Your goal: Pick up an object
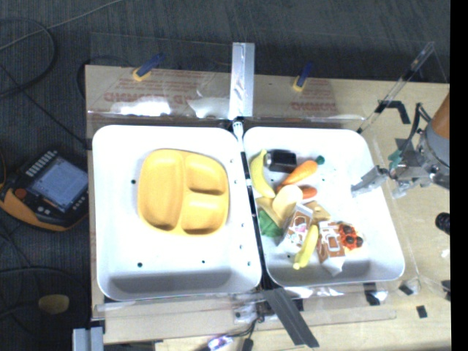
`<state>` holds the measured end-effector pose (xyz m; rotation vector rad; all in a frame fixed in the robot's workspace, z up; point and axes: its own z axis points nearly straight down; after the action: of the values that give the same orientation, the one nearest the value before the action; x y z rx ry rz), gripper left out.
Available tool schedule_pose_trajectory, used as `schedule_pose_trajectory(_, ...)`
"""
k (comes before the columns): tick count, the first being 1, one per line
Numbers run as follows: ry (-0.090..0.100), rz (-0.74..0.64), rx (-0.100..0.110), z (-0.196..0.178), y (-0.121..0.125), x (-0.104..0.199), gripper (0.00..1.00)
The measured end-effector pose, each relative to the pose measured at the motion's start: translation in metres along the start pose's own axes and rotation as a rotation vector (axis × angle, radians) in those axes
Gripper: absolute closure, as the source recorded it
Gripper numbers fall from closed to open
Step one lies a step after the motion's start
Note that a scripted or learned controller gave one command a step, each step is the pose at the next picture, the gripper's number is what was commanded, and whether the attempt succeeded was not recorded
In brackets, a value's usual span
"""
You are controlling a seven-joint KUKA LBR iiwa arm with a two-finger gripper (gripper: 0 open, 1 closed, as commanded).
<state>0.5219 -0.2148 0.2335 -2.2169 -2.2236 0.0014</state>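
Fingers (380, 181) of mine hang over the right rim of the right bin (380, 265), grey and slanted, one tip pointing left toward the bin's inside; whether they are spread or pressed together I cannot tell, and nothing shows between them. Behind them my wrist (424, 168) comes in from the right edge.

Largest on the bench (102, 86) are the two white bins, set side by side and touching along a middle seam. In the left bin (110, 262) lies a yellow divided tray (183, 190), flat and near the centre.

Every loose object sits in the right bin, crowded toward its left half and well apart from my fingers. A yellow banana (258, 174) curves along the left wall. Just right of it lies a black box (281, 159), and an orange carrot (301, 172) slants below that box. A pale rounded piece (287, 198) rests under the carrot, with a green scrap (269, 226) beside it. Lower down, a small printed carton (299, 227) touches a yellow corn-like stick (308, 246), and a second printed pack (334, 241) lies to their right.

Outside the bench, on the dark floor at left, rests an orange handheld pendant (47, 192).
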Motion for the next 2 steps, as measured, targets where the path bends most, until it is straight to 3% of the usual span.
schedule_pose_trajectory(1, 0.001, -0.018, 0.002, 0.090, 0.011, 0.087, 0.00)
schedule_pose_trajectory(2, -0.006, -0.155, -0.013, 0.143, 0.101, 0.078, 0.00)
